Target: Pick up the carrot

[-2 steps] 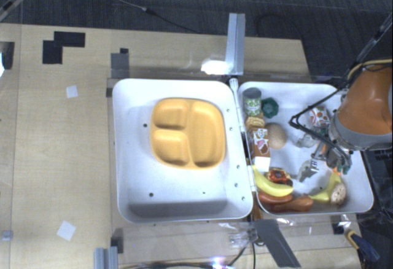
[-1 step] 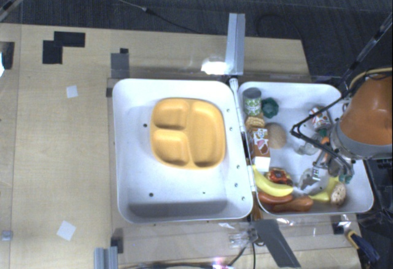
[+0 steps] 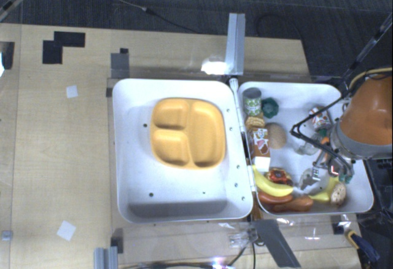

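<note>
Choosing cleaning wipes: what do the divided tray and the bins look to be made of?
The divided tray looks like moulded plastic, yellow-orange and matte: smooth rounded compartments, soft sheen. The two bins look like white plastic or coated metal, semi-gloss with rounded corners; which one, the view leaves open.

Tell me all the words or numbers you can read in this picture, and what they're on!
None can be read.
The small carton in the right bin has red and white markings, too small and blurred to read.
The can beside the green thing has a label, also too blurred.
</note>
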Robot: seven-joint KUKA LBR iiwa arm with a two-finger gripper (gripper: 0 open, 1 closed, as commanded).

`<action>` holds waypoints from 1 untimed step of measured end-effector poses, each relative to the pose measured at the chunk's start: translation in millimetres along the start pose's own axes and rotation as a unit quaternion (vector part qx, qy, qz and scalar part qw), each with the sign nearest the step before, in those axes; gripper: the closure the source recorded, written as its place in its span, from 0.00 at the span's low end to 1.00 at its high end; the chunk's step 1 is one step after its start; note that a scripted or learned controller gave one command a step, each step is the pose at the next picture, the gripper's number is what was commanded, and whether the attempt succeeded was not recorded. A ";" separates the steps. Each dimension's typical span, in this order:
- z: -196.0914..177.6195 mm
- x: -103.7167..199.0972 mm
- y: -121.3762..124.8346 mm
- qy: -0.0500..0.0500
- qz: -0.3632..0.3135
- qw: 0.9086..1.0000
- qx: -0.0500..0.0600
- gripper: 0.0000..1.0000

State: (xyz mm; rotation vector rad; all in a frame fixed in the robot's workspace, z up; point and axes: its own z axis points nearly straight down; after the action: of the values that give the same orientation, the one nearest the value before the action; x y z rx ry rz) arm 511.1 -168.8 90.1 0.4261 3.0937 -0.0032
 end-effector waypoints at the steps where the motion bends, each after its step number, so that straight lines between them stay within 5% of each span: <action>1: 1.4 -22.0 11.0 0.004 0.112 0.994 0.001 0.00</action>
State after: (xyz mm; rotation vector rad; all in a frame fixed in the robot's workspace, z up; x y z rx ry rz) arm 535.3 -164.2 89.1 0.7728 3.0333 -0.0001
